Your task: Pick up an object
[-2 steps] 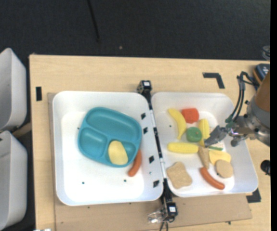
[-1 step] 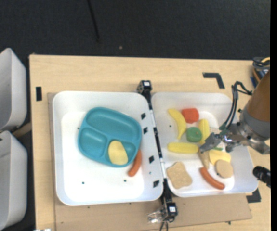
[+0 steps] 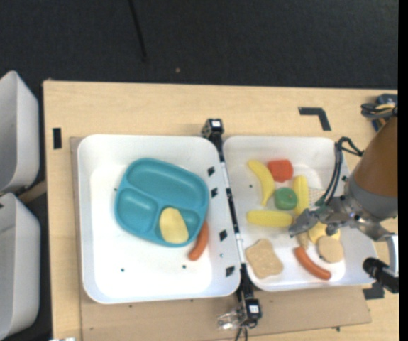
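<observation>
Lying nearest in the right bin [image 3: 317, 142] are a bread slice [image 3: 264, 258] at the left and a red sausage [image 3: 311, 263] to its right. A pale bun [image 3: 330, 249] is seen just beyond the sausage, close to it.

The gripper [image 3: 316, 226] is lowered into this bin just beyond the bun, over a small yellow piece [image 3: 320, 233] that is partly hidden by it. Whether the gripper is open or closed cannot be told, and it cannot be said that the piece is held. The arm [image 3: 377, 169] is brought in from the right, above the bin's right wall.

Left of the gripper a long yellow stick [image 3: 269, 219] is laid across the bin floor. Just beyond it a green ball [image 3: 285, 198] is placed, with a corn cob [image 3: 301, 190] touching it on the right. A banana [image 3: 262, 180] is found left of the ball, and a red tomato [image 3: 280, 169] sits farthest, beside the banana's far end.

In the left bin [image 3: 83, 212] a second sausage [image 3: 199, 244] is set near the dividing wall, against the near right edge of a blue tray [image 3: 150, 190]. A lemon [image 3: 174, 226] is held in the tray's near compartment.

Both bins are carried side by side on the table [image 3: 118, 105].
</observation>
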